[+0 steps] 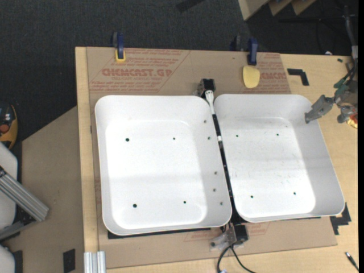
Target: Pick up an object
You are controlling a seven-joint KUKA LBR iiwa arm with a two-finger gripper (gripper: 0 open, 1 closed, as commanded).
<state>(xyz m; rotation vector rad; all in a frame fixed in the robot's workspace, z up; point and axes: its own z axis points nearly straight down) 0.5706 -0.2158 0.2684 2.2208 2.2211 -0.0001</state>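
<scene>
At the right bin's point(318, 152) far right corner, the gripper point(316, 110) is seen; its finger state cannot be told. No object to pick can be made out in either bin.

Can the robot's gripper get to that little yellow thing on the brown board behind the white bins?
Probably yes. The small yellow object lies in the open on the brown board, behind the right white bin, with nothing over it. The grey gripper is at that bin's far right corner. A blue clamp close behind might crowd it.

White bins point(156, 110); brown board point(170, 67), red lettering; yellow pad point(251, 76).
</scene>
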